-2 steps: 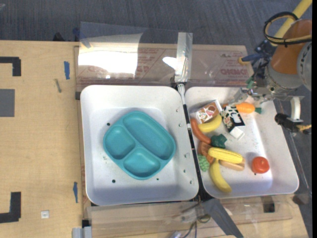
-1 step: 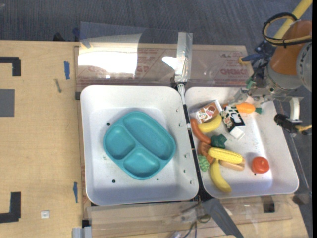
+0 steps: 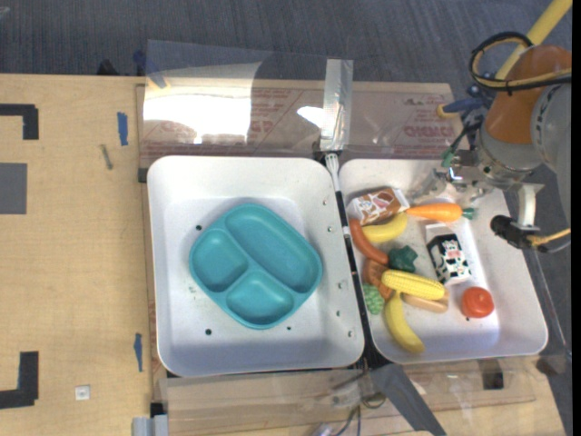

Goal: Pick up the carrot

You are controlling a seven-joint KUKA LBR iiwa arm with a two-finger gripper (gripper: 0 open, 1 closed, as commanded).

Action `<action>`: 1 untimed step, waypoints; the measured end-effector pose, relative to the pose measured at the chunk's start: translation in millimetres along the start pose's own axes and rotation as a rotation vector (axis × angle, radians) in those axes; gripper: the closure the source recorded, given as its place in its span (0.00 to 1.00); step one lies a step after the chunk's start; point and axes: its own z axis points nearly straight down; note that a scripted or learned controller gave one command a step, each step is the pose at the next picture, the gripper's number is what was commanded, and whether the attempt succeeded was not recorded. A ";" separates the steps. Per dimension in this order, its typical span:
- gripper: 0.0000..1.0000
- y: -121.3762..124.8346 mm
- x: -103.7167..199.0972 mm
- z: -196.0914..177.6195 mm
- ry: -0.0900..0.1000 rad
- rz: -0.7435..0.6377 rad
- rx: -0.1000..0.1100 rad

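Carrot [image 3: 435, 213]: lying at twelve o'clock in the right bin [image 3: 522, 330], beside a banana [image 3: 385, 229].
Gripper [image 3: 460, 176]: hovering over that bin's far rim, near the carrot's one o'clock.
Fingers: cannot tell.
Left bin [image 3: 172, 325]: holding a teal tray [image 3: 255, 263].

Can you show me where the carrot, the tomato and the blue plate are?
carrot [image 3: 436, 213]: camera view, middle of its orange body.
tomato [image 3: 477, 302]: camera view, centre of its red top.
blue plate [image 3: 211, 260]: camera view, floor of its left compartment.

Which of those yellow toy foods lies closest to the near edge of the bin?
The plain yellow plastic banana, nearest the front rim; the corn cob lies farther back.
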 end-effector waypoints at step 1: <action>1.00 1.1 0.2 -10.9 -0.003 -0.003 -0.003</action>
